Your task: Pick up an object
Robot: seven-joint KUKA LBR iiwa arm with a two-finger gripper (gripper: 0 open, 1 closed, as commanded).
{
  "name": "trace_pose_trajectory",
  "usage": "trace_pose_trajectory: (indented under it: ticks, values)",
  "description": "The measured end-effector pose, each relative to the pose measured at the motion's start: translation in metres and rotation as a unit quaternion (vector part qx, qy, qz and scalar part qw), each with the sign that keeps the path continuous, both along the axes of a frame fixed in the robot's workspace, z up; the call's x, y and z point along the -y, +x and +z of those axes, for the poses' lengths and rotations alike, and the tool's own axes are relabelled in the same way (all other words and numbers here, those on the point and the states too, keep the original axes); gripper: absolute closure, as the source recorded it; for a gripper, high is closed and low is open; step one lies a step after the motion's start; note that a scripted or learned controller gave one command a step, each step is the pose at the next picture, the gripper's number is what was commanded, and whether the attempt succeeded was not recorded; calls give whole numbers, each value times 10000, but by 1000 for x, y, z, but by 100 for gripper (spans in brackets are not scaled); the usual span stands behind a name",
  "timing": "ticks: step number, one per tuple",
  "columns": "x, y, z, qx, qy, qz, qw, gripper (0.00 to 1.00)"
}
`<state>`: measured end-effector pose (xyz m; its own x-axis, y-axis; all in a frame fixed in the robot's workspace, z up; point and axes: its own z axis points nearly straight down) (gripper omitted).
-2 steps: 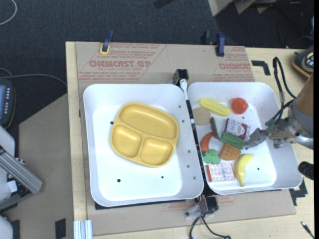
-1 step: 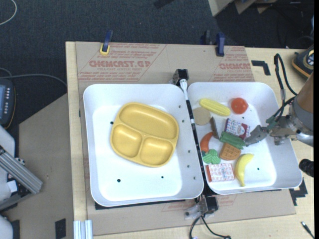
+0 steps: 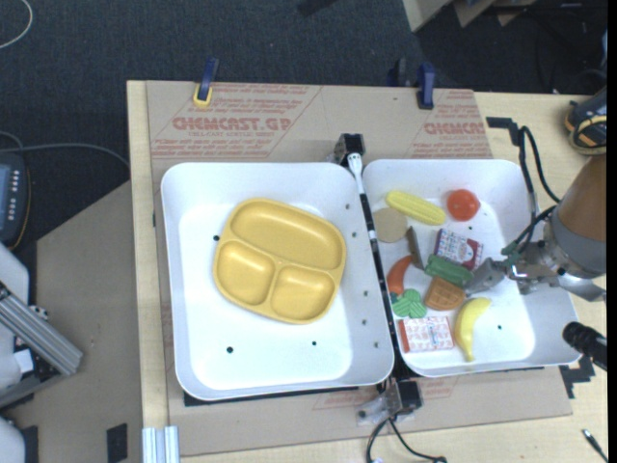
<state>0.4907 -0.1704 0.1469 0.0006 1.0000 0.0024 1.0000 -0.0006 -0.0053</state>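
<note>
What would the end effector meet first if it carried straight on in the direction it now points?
Probably the green toy, which lies just beyond the end effector as it points toward the view's left over the right bin; its height above the toys is unclear.

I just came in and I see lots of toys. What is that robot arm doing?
The grey robot arm's gripper is reaching from the right into the right-hand white bin, which is full of toy food. It is low over the pile, close to a green block and just above a yellow plastic banana. Nothing is lifted yet. A red toy tomato and a yellow toy corn cob lie at the far end. The left white bin holds a yellow divided plate.
</note>
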Motion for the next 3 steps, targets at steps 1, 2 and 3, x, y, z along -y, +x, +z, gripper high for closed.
trace_pose_trajectory:
  ticks: [1,2,3]
  values:
    - [-10,3,-51,20,-3,-3,10000,0]
    - [-11,5,-59,28,17,8,10000,0]
    - [-11,8,-46,66,12,6,10000,100]
